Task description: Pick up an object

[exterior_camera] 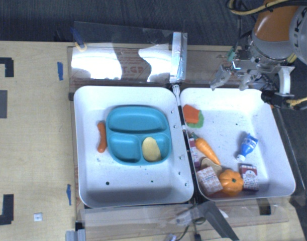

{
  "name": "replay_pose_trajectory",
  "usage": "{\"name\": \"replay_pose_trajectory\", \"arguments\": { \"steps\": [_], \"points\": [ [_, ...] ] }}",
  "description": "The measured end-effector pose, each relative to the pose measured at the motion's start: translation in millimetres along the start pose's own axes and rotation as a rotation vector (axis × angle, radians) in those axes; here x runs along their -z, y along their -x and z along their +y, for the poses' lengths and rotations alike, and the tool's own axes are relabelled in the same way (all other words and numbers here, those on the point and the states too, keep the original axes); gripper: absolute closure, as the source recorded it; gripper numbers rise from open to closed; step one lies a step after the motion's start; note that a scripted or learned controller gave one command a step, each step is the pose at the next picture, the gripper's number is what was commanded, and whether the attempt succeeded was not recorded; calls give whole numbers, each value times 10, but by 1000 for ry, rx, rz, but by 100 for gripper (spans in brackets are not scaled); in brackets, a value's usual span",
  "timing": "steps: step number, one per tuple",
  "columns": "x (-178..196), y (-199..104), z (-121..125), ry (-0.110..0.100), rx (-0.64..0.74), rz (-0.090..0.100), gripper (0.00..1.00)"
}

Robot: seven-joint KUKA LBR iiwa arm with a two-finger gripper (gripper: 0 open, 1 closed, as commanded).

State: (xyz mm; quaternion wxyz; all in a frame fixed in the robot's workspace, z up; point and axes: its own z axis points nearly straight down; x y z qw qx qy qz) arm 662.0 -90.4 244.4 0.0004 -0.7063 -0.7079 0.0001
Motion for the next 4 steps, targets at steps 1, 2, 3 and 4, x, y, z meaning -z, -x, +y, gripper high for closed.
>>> {"name": "replay_pose_trajectory", "arguments": {
  "steps": [1,2,3,4],
  "points": [
    [-638,305,-838,-5,-26,-1,0],
    [-1447,108,-1108,7,-6,-2,0],
    [-1356,109,-1108,8,-8,-2,100],
    [-1362,110,-1111,7,-8,-2,0]
  ]
}}
